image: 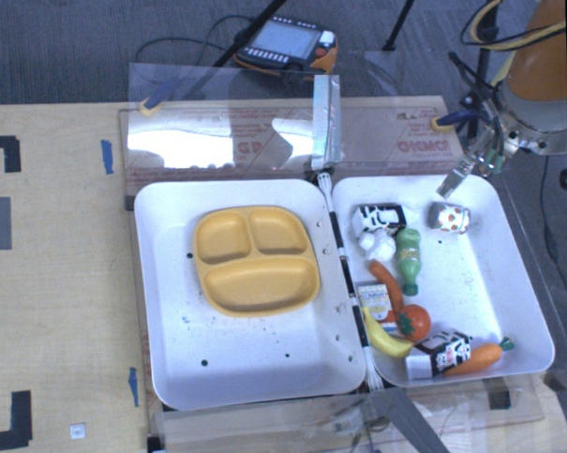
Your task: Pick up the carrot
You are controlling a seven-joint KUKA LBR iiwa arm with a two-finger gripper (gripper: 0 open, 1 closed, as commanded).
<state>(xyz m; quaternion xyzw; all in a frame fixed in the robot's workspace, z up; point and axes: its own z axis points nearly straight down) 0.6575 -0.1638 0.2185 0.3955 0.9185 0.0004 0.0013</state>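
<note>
Claw (461,175): poised over the far edge of the right bin (511,286); whether it is spread or pressed together cannot be told.

Carrot (483,356): lies at the near end of the right bin, well apart from the claw, touching a small milk carton (446,351).

Small white-and-orange object (451,219): just nearer than the claw.

Green bottle (409,258), tomato (414,322), banana (384,337): nearer and leftward.

Yellow divided tray (256,260): in the left bin (169,301), far to the left.
</note>
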